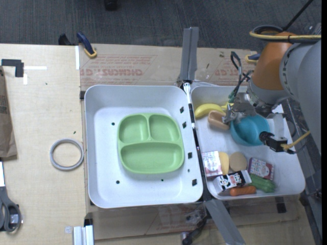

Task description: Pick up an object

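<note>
My gripper (231,111) is down in the right bin (286,188), just up and left of the blue bowl (249,130). I cannot tell how wide it is, and I see nothing held in it. A tan lump (218,120) lies just left of the bowl, right by my gripper. A yellow banana (209,109) lies a bit farther left of the bowl. Below the bowl sit a round tan cookie (237,162), a pink packet (260,168) and a black and white carton (232,179). Lowest of all are an orange stick (241,190) and a green thing (263,184). Far left of the bowl, a green plate (150,143) rests in the left bin (97,137).
</note>
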You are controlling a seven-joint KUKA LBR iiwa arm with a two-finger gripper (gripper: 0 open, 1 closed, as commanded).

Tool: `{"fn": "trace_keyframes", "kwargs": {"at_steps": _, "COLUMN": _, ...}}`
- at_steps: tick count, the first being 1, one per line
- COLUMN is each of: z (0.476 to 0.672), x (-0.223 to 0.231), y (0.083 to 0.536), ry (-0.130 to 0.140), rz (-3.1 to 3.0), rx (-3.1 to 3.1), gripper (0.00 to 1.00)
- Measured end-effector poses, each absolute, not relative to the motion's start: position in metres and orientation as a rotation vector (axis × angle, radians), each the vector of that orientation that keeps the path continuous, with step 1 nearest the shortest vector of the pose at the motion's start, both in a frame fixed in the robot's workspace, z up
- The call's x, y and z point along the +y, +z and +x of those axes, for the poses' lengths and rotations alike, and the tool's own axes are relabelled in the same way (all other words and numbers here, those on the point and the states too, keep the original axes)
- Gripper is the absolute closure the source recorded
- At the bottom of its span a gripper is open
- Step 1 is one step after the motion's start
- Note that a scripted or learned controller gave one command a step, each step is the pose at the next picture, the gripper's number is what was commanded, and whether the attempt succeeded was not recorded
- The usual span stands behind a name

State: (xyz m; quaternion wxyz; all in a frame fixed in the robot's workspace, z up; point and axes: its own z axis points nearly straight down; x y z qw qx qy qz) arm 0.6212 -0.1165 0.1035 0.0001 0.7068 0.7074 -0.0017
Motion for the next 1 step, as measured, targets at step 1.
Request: {"fn": "trace_keyframes", "kwargs": {"at_steps": 1, "z": 0.6034, "x": -0.0445, "y": 0.1901, "ry": -0.005, "rz": 2.23, "rx": 2.216, "gripper": 1.0}}
